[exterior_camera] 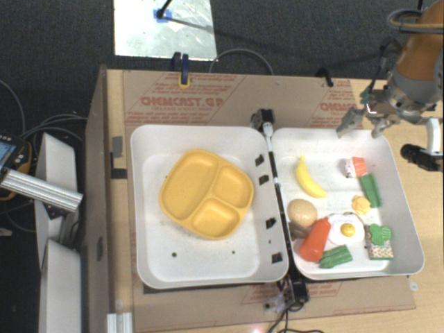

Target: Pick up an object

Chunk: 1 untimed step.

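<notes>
The right bin (409,214) holds several toy foods: a yellow banana (309,177), a red and white piece (354,166), a green vegetable (370,189), a brown egg-shaped piece (302,212), a red bottle (316,239), a fried egg (345,229) and a green pepper (336,257). My gripper (365,125) hangs over the bin's far right rim, above and behind the red and white piece. Its two fingers are spread open with nothing between them.
The left bin (149,255) holds a yellow divided plate (207,193). A small yellow piece (360,204) and a green patterned block (379,243) lie at the right bin's right side. A black divider with clips (274,186) runs between the bins. Cables lie behind the bench.
</notes>
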Each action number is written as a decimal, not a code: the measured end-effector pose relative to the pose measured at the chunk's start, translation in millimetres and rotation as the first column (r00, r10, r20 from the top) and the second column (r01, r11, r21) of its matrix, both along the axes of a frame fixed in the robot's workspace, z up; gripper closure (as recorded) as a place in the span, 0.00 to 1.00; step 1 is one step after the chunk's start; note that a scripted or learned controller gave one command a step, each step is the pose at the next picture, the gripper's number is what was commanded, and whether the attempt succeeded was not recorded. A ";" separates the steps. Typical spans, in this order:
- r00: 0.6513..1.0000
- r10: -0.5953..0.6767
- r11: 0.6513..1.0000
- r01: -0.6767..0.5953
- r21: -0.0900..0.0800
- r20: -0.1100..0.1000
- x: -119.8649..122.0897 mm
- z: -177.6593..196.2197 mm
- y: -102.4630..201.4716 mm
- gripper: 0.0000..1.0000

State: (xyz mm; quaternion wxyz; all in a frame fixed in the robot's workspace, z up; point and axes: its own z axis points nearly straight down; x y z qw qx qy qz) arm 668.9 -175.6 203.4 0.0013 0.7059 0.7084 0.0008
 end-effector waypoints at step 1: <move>1.000 0.001 1.000 -0.001 -0.001 0.012 -21.0 -95.8 49.5 0.00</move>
